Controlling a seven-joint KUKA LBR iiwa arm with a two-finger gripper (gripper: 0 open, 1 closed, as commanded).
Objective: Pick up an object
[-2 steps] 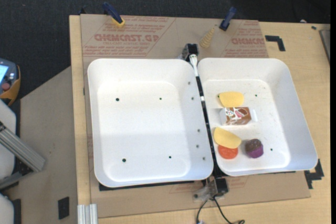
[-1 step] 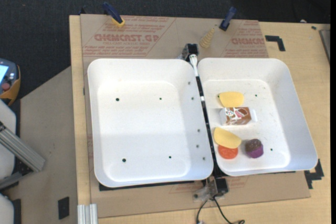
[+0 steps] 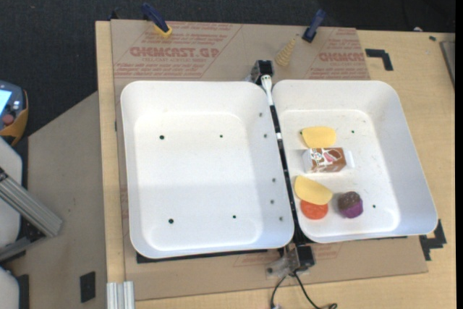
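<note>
Bench [image 3: 217,47]: brown board, two clamps, dark floor around.
Right bin [image 3: 405,155]: you see five small items.
Claw: state cannot be told.

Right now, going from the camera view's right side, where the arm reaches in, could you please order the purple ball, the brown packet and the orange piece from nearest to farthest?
1. Purple ball, at the front of the right bin, farthest right of the three.
2. Brown packet, mid-bin.
3. Orange piece, front left, by the divider side.
</note>
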